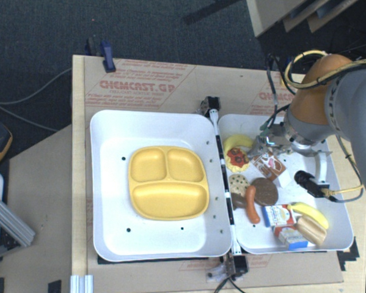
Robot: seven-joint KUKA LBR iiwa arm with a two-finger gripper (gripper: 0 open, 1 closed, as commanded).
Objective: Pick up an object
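Nearest the camera, a yellow divided plate (168, 182) is seen in the left bin (110, 133), toward the desk's left edge; the gripper (270, 143) hangs over the far end of the right bin (343, 234), above crowded toy food; whether it is apart or together cannot be told; a wrapped snack (269, 165), red and white, lies just beside it, touching a brown disc (265, 192); a straight descent centred on one piece is advised, judged safest against nudging neighbours.
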